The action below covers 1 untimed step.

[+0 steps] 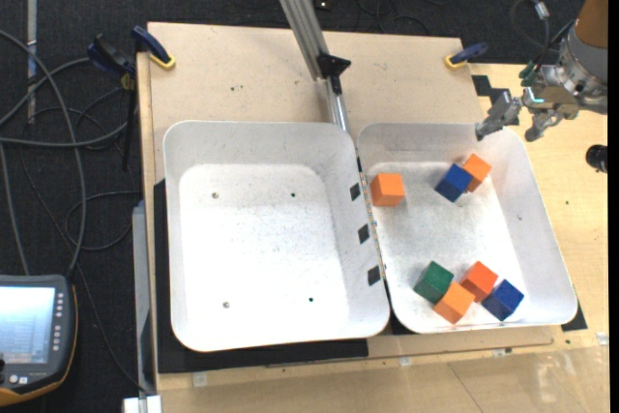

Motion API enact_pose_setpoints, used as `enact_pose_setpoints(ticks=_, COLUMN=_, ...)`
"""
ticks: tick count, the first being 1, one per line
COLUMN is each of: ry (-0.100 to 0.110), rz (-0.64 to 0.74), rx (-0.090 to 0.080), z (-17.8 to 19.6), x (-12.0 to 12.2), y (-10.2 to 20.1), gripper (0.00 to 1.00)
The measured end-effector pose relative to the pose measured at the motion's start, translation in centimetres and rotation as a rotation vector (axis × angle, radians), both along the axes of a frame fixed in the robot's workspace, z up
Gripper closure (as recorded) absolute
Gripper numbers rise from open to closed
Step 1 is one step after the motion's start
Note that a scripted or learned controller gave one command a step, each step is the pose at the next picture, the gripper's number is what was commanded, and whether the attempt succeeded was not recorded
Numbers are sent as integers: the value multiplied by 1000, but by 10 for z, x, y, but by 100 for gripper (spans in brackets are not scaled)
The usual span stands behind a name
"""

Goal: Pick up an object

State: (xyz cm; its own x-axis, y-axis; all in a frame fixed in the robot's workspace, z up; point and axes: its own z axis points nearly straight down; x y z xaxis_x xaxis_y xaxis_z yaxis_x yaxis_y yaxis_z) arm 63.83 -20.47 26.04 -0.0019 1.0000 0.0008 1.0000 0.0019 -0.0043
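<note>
Blocks [464, 177] lay scattered in the right bin [542, 237], within reach, as the tool [515, 123] hovered above its far rim, fingers spread and empty.

grey gripper [515, 121], black cables

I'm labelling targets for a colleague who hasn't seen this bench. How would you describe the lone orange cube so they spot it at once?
Start at the right-hand white bin. Along its left wall, near the far end, sits the orange cube. Unlike the other orange blocks, it stands alone, touching nothing, while they press against blue or green neighbours.
</note>
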Motion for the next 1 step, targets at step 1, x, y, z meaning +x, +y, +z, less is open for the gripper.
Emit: enact_pose_setpoints(ticks=1, ry=-4, rz=2, rx=-2, z=3, x=1, y=0, gripper=0)
